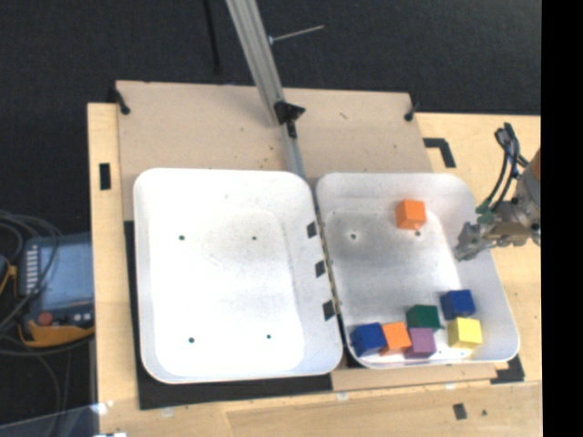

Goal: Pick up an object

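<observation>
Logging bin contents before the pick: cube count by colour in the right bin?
Small orange cubes: 2
Small blue cubes: 2
Small green cube: 1
Small purple cube: 1
Small yellow cube: 1
Total: 7

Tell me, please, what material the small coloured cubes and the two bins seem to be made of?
The cubes, such as the orange cube, look like painted wood or matte plastic: flat colour, no glare. The right bin and left bin seem moulded plastic, with rounded corners and a scuffed, greyish floor.

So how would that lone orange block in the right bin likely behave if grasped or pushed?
The orange block looks like a small rigid cube, so probably stiff and light. Its flat faces suggest sliding rather than rolling. It sits apart from the other blocks, so a push likely disturbs nothing else in the right bin.
</observation>
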Controlling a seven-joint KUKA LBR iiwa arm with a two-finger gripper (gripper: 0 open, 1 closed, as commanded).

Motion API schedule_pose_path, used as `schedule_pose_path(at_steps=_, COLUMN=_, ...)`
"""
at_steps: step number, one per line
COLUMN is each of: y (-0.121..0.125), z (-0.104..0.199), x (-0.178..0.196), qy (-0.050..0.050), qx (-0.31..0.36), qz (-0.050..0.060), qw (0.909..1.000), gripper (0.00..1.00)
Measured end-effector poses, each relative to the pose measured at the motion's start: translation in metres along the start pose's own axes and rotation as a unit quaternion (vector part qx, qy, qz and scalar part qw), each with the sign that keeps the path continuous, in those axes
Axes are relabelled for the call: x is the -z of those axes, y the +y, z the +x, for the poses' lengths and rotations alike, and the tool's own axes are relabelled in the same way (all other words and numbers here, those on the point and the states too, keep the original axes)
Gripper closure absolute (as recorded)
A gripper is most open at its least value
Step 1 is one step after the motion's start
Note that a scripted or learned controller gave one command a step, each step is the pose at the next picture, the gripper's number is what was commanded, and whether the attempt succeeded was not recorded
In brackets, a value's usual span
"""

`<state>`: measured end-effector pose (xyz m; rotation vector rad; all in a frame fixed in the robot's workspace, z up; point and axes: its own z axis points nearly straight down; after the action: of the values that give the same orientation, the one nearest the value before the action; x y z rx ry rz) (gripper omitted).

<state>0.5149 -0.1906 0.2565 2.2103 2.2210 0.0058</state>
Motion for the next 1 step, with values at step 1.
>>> schedule_pose_path(at_steps=1, y=0.0111, z=0.0455, x=-0.0104, qy=0.001, qx=0.001, qz=0.003, qw=1.0, gripper=1.0)
